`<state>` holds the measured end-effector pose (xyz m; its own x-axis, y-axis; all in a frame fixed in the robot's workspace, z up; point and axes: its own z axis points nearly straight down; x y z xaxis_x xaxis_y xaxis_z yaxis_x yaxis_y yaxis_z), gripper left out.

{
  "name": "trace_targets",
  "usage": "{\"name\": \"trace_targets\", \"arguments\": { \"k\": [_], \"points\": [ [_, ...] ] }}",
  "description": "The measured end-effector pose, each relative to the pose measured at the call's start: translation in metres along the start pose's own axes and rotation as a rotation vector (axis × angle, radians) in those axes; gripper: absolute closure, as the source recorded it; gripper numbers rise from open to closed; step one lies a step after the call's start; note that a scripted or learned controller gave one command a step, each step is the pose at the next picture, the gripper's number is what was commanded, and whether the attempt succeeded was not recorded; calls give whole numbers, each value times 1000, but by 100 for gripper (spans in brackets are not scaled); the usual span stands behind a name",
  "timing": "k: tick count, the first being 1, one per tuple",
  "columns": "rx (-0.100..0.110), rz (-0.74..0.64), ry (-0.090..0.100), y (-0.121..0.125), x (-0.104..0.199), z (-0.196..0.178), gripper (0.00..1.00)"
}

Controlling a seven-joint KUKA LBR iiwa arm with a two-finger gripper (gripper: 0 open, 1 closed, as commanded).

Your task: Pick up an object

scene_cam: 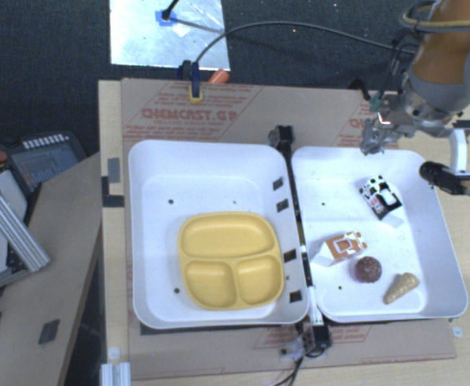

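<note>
Underneath, cardboard bench (219,111), dark carpet (42,47)

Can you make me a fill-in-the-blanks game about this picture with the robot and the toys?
The yellow tray has ___ sections.
The tray lies in the ___ bin.
The ice cream cone lies just right of the brown ___.
The gripper hangs over the far edge of the ___ bin.

Missing words: three; left; ball; right
</note>
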<state>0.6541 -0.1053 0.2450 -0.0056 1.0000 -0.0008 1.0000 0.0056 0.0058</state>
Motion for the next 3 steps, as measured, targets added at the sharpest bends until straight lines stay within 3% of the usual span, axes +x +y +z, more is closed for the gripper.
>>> {"name": "trace_targets", "arguments": {
  "k": [3],
  "points": [
    [5, -4, 3, -40, 152, 12, 100]
  ]
}}
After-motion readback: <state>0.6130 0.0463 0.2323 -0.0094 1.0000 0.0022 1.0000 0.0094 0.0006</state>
